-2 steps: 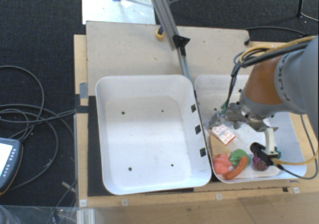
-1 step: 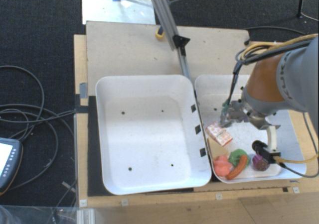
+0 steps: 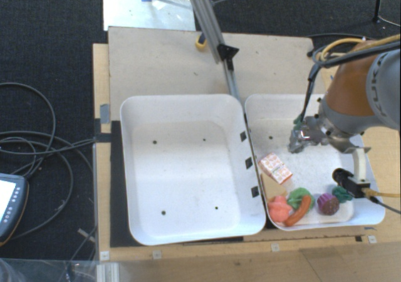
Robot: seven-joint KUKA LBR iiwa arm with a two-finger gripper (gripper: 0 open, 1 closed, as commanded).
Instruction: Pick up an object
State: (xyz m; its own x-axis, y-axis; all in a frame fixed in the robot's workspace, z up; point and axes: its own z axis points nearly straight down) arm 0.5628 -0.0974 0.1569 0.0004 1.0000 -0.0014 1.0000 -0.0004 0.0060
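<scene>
My gripper hangs over the middle of the right bin, above the bin floor, with nothing seen between its fingers. Below and to its left lies a small pink and white box. Along the bin's front edge lie a pink-orange toy, a green toy with an orange sausage-like piece, a purple round toy and a dark green piece.
The left bin sits beside the right one, their walls touching. A grey pole slants down from the top to the gap between the bins. Cables and a tablet lie on the dark floor at left.
</scene>
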